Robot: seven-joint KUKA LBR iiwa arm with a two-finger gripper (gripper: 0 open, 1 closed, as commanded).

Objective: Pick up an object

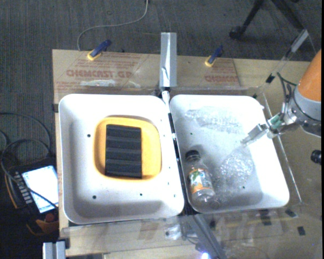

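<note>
Clear plastic bottle (198,181) lay down-left of pincer (255,135).
Long axis ran near-far; pincer's opening could not be told.

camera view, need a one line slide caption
Gripper hangs over the right bin by a bottle; a yellow-and-black object lies in the left bin.

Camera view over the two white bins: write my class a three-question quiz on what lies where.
1. True or false: the plastic bottle lies in the left bin.
2. Which bin holds the yellow tray with the black ridged insert? A left, B right.
3. Fill in: the hand sits over the ___ bin.

Key: 1 false, it lies in the right bin; 2 A; 3 right.
</note>
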